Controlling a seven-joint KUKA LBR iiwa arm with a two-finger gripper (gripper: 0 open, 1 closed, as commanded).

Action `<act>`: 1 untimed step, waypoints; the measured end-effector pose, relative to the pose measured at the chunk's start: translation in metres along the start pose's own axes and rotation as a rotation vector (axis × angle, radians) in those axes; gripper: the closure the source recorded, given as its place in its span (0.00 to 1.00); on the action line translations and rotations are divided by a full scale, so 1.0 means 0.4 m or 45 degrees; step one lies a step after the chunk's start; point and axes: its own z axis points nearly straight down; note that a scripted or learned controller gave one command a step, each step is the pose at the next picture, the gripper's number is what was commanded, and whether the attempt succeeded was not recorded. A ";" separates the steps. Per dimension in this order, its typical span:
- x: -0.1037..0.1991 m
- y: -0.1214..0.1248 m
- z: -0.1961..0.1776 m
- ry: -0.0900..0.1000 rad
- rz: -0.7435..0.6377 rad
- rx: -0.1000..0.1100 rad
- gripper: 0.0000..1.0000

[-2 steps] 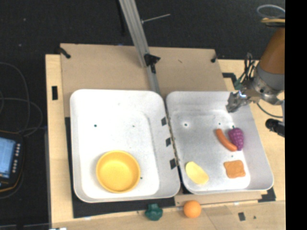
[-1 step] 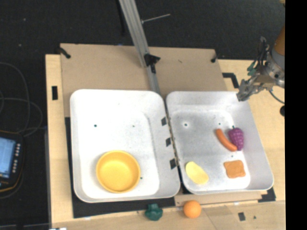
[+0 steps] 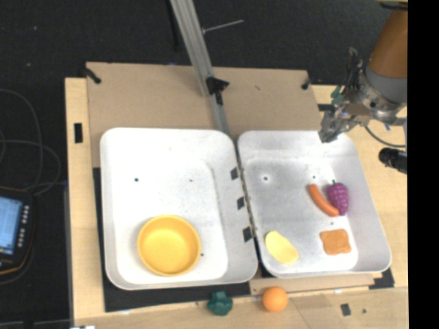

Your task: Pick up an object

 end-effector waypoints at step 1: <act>0.133 0.001 -0.013 0.001 -0.001 0.002 1.00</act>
